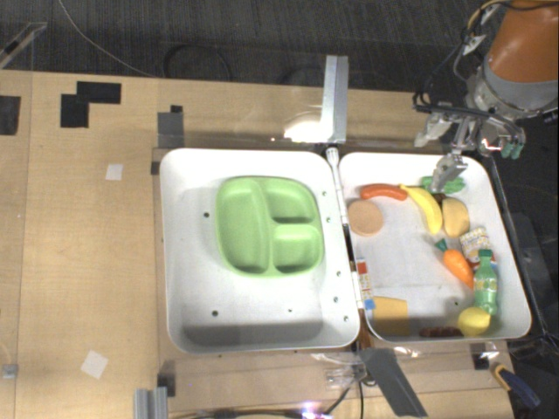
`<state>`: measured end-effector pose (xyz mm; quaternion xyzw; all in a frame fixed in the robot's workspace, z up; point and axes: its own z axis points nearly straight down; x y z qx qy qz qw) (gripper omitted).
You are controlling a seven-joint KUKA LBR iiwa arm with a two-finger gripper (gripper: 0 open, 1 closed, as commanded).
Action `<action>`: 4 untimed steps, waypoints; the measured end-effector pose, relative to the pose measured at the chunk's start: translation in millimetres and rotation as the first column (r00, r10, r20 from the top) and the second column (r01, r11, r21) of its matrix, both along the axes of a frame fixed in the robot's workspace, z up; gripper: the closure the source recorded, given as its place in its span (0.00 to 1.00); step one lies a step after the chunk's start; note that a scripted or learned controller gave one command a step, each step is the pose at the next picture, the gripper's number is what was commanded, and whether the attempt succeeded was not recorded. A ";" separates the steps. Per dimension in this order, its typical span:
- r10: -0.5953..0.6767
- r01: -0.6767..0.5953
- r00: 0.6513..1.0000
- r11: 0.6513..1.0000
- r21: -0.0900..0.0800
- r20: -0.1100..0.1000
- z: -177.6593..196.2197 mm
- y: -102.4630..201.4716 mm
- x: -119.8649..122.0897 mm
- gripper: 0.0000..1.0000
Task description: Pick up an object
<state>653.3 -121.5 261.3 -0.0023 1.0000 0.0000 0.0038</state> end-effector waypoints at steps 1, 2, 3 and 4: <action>0.199 -0.199 0.980 0.980 -0.002 0.001 -163.2 -12.1 -1.8 0.00; 0.113 -0.113 0.994 0.994 -0.002 0.006 -173.0 -13.6 -20.7 0.00; 0.108 -0.108 0.994 0.994 -0.002 0.006 -172.3 -10.9 -45.8 0.00; -0.133 0.133 0.991 0.991 -0.002 0.007 -171.3 -66.5 -121.1 0.00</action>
